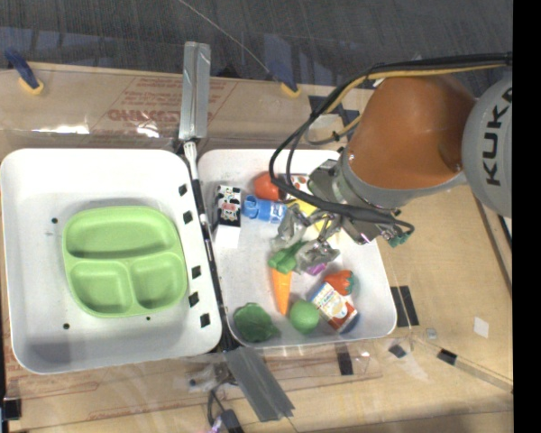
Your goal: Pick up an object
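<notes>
My gripper (305, 242) hangs low in the right bin (371, 318), under the orange wrist band. Its metal fingers (290, 231) sit right above a toy carrot (280, 287) with a green top. Close around it lie a green ball (303, 316), a dark green leafy toy (252, 322), a red and white carton (334, 303), a blue and white bottle (263, 210), a black and white figure (228, 206) and an orange-red piece (267, 187). Nothing can be seen held between the fingers.
The left bin (27, 242) holds a light green divided tray (123, 259). A grey metal bar (195, 93) stands at the divider behind the bins. Cables loop from the wrist over the right bin's back edge.
</notes>
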You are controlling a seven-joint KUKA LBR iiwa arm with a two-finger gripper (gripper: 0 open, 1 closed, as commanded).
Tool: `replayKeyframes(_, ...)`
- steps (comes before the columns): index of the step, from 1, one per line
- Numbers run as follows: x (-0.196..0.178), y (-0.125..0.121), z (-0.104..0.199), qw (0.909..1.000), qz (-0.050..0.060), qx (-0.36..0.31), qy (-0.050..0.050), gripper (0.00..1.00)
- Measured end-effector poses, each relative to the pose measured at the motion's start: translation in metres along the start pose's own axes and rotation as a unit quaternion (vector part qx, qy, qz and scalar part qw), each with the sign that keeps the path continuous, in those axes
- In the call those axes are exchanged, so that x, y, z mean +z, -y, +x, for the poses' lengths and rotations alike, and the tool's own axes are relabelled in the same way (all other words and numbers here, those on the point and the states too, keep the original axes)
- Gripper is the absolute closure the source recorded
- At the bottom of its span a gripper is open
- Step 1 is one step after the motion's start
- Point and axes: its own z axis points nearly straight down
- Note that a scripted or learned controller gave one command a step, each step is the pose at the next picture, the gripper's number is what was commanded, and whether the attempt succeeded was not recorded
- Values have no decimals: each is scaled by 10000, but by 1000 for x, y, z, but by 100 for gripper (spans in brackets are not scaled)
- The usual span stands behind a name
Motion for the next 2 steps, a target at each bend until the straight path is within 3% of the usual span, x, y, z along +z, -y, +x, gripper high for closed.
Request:
replayKeyframes(1,-34,-39,-12,9939,12,1104,19,100)
replayKeyframes(2,11,-31,-20,9999,-10,140,-12,100)
